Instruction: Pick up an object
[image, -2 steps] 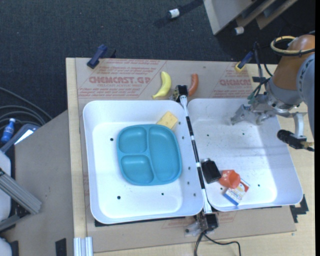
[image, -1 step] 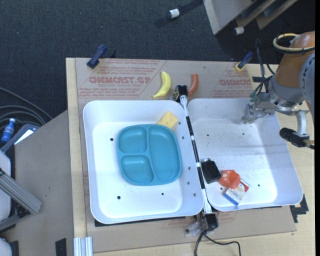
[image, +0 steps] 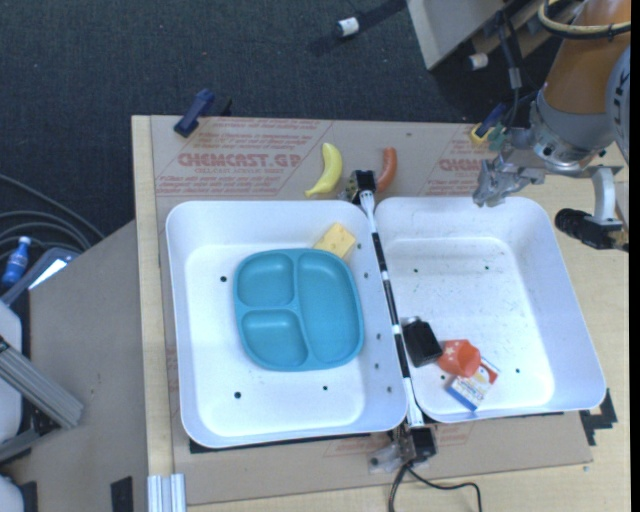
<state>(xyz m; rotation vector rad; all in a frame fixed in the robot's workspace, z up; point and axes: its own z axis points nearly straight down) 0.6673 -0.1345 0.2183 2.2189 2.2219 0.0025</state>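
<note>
White plastic bins sit side by side on the tabletop (image: 250, 150). The right bin (image: 530, 300) holds the likeliest targets, clustered near its front-left corner: a small black block (image: 420, 342) close to the dividing rim, an orange-red object (image: 460, 355) just beside it, and a flat red-and-blue packet (image: 472, 385) touching the orange piece on its near side. The left bin (image: 200, 300) carries a teal divided plate (image: 298, 308) with a yellow wedge (image: 336, 240) touching its far edge.

The claw (image: 492, 190) hangs over the far rim of the right bin, well apart from the cluster; I cannot tell whether it is wide or narrow, and nothing is visible in it.

All three small items look light. The black block seems stiff and compact, probably the easiest thing to pinch across its short sides. The orange piece looks rounded and may roll or slip. The packet lies flat and thin, so it would likely be hard to get under.

Open floor covers most of the right bin, giving clear room to descend from above. The cluster sits close to the left wall and front rim, so a grasp there should approach from the open middle.
</note>
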